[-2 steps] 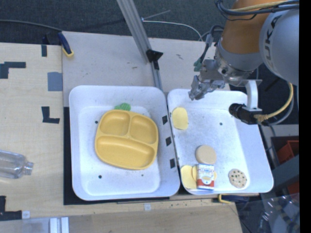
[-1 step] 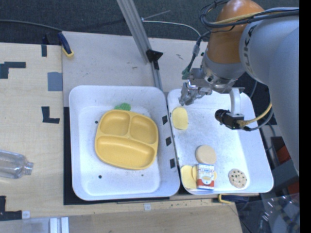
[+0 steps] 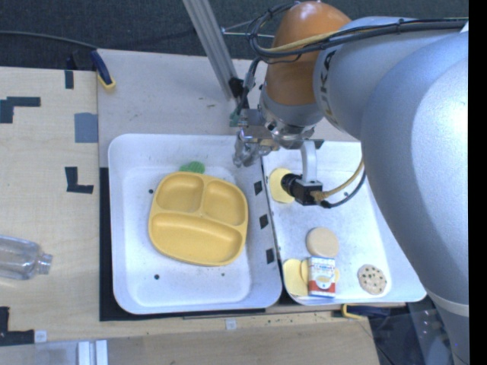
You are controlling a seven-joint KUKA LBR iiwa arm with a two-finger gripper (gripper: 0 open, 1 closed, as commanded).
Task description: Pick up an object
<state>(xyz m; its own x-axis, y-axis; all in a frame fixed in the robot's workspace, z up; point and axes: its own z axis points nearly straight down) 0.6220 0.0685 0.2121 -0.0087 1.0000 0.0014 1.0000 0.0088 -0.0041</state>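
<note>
End effector [image 3: 245, 152] poised at top edge of left bin [image 3: 122, 204], near divider; finger opening: cannot tell, nothing seen held. Nearest candidate: yellow divided plate [image 3: 199, 217], at 7 o'clock from it, long axis 10-to-4. Green piece [image 3: 193, 167] at 9 o'clock.

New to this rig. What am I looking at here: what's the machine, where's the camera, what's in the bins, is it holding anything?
One camera, fixed above the bench, looks down at a slant. The big grey arm with the orange band reaches in from the right; its gripper hangs near the divider between two white bins. I cannot tell whether it holds anything. The left bin holds a yellow divided plate, with something green behind it. The right bin holds a round tan piece, a small carton, a cookie and two yellow pieces. A clear bottle lies on the bench at left.
</note>
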